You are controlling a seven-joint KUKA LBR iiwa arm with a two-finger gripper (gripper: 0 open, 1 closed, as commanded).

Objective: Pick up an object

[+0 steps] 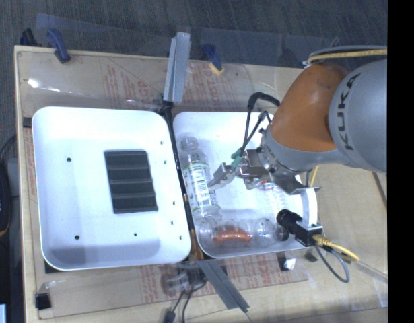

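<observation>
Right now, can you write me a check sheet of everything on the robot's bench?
Surface: wooden bench with two white bins, left bin and right bin.
Job's things: clear bottle upright in the picture along the right bin's left wall; second clear bottle lying along its near wall, something orange inside.
Clutter: dark ribbed block in the left bin.
Tool: tool over the right bin, beside the first bottle; fingers too unclear to judge.
Cables: black cable looping by the wrist; yellow cable at the bench's right.
Surroundings: blue clamps on the far edge; dark carpet.
</observation>
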